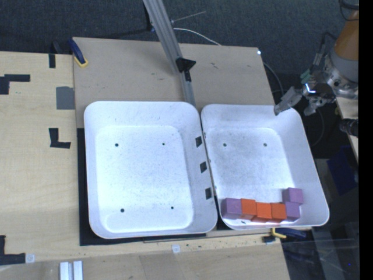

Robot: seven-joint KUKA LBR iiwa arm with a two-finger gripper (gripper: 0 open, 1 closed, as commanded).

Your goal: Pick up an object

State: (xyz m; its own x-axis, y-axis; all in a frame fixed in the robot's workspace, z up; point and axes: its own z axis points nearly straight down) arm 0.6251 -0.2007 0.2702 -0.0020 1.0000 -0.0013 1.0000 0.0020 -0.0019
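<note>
Camera view, looking down at a slant on the bench: two shallow white bins sit side by side, the left bin (140,168) and the right bin (262,162) touching along their inner rims. All the pickable things lie in the right bin, packed against its near wall. A purple block (232,206) starts the row, then an orange block (249,207), a second orange block (270,210), and a purple block at the corner (293,210), with another purple block (294,195) just behind it. They touch one another in a tight line, hard up against the rim.

The gripper (294,98) hangs at the far right corner of the right bin, about over its rim, with the grey arm and its orange band (348,39) reaching in from the right. Nothing shows between the gripper's parts, so it carries no object; whether it is spread or closed I cannot tell at this size and angle.

As a judgement, the task is at its start: no block is lifted and the gripper is well apart from the row. What is left is the whole pick: crossing the bin to the near wall, descending on one block, closing and lifting. The crowding against the wall will likely make a clean grasp awkward.
</note>
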